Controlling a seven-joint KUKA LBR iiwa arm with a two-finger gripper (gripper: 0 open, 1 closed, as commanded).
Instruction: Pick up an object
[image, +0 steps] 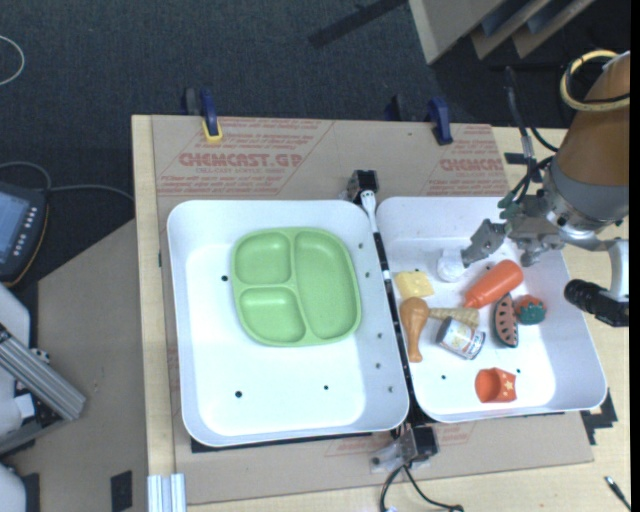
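The right bin (575, 352) holds several small toys. An orange carrot (493, 283) lies near its middle, with a white piece (450, 267) to its left. My gripper (512, 248) hangs over the bin's far part, just above the carrot's upper end. It is open, and nothing sits between its fingers (484, 241). Nearer the front lie a yellow cheese wedge (413, 284), a drumstick (413, 328), a small can (461, 341), a watermelon slice (506, 320), a teal toy (531, 312) and a red cup (495, 384).
The left bin (200, 300) bears a green divided plate (296, 286). The orange-banded arm (598, 130) comes in from the upper right over the right bin's far corner. A black part (596, 299) overhangs the right bin's right rim. Blue clamps (437, 118) hold the board's far edge.
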